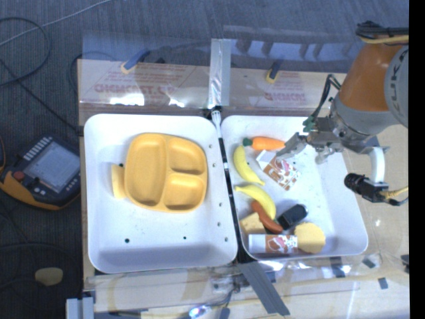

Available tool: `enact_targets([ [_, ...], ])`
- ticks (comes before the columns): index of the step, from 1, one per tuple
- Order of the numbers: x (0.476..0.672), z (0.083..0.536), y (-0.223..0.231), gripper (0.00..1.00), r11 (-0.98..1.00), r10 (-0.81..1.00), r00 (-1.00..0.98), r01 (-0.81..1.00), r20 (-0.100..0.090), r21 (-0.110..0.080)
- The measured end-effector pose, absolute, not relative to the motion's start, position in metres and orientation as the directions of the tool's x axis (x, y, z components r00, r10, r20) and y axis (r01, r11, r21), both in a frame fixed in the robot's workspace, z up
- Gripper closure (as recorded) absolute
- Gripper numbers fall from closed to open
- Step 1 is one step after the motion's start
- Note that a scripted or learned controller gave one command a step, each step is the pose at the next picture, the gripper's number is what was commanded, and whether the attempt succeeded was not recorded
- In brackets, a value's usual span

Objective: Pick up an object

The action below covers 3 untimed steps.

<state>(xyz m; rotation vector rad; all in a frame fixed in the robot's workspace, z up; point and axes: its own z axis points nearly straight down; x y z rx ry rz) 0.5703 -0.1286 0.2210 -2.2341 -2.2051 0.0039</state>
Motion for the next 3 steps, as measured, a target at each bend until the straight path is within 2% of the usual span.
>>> enact_targets([
  [1, 0.543, 0.295, -0.102, 0.0, 0.042, 0.999, -0.042, 0.999, -0.001, -0.003],
  [2, 0.595, 0.195, -0.08, 0.0, 0.16, 0.987, -0.16, 0.987, 0.0, -0.004],
  [3, 0.622, 0.17, -0.111, 0.0, 0.273, 0.962, -0.273, 0.962, -0.003, -0.003],
])
